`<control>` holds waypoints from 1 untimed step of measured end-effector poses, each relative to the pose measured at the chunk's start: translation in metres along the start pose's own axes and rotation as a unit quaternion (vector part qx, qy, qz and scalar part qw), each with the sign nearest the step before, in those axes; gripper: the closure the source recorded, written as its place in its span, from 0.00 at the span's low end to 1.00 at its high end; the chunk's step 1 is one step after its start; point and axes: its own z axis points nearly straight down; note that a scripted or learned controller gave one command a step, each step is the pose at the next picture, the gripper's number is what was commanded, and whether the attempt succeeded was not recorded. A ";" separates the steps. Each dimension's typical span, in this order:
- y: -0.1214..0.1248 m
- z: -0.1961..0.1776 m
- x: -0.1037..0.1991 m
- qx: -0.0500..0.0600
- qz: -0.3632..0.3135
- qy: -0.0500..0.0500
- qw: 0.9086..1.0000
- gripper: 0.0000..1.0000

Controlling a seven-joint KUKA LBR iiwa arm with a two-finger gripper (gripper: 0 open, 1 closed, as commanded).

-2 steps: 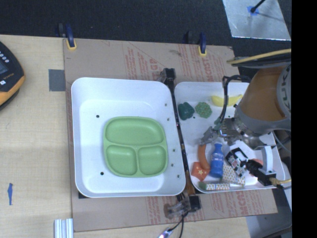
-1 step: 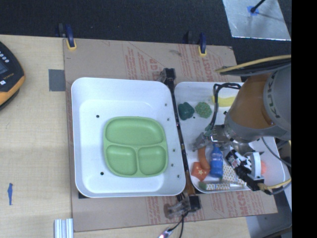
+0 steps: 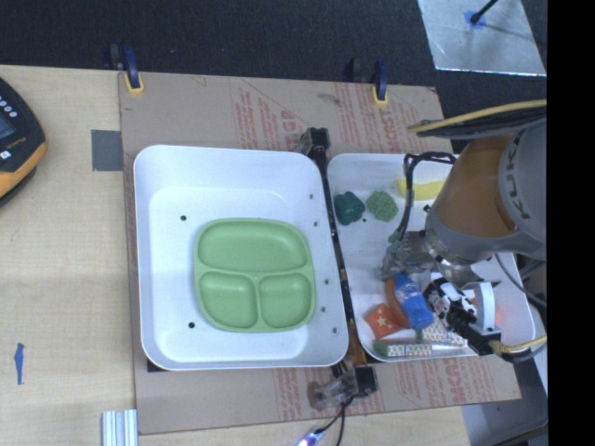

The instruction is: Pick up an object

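In the camera view, the arm (image 3: 479,198) is seen reaching in from the right over the right-hand bin (image 3: 358,170), and the gripper (image 3: 402,256) is lowered among the clutter near that bin's middle. Whether it is spread or closed cannot be told, since the wrist covers it from above. The task is judged to be at the reach-and-grasp stage: nothing is seen lifted clear of the bin, so the pick is not shown as done, and a secure grasp and a lift are what remains. The likeliest target is the blue packet (image 3: 412,305), which lies just below the gripper and close against it; it looks flat, oblong and tilted, with a lighter label on its upper end. Beside it, further from the arm, an orange-red packet (image 3: 382,320) is lying flat, and a speckled stick (image 3: 423,349) is stretched along the near wall below both. Above the gripper, towards the far wall, a dark green lump (image 3: 349,208) and a lighter green lump (image 3: 381,203) are set side by side. Well to the gripper's left, a green divided plate (image 3: 254,274) rests in the left-hand bin (image 3: 158,170).
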 end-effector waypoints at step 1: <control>0.011 -0.104 0.040 -0.002 0.001 0.001 1.000 1.00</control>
